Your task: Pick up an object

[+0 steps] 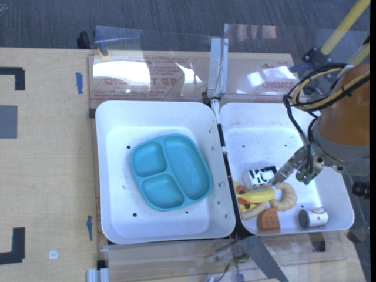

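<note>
Camera view: looking down on two white bins sitting side by side on the tabletop. Left bin carrying a blue divided plate. Right bin holding a cluster of small toys: black-and-white block, banana, beige ring, waffle, small can. Arm reaching in from the right, pincer hovering low just beside the block and above the ring. Cannot tell pincer state; nothing seen between its tips.
</note>
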`<state>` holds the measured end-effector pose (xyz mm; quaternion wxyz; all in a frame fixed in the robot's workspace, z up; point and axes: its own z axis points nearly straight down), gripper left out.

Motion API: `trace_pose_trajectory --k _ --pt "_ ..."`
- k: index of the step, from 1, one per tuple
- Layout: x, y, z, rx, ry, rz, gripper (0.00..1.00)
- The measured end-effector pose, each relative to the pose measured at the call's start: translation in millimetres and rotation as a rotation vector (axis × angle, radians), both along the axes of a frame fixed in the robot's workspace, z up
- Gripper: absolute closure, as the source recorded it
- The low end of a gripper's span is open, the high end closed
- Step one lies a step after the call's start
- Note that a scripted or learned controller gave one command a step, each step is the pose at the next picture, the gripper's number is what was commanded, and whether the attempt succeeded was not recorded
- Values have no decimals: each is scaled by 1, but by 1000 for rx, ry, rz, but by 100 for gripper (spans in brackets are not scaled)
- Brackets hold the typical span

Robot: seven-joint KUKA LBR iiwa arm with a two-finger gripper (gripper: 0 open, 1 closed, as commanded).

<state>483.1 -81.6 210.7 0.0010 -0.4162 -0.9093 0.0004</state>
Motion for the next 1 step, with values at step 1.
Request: trace_pose_trajectory --k 1 --pt "4 73 -19 1 0 121 100"
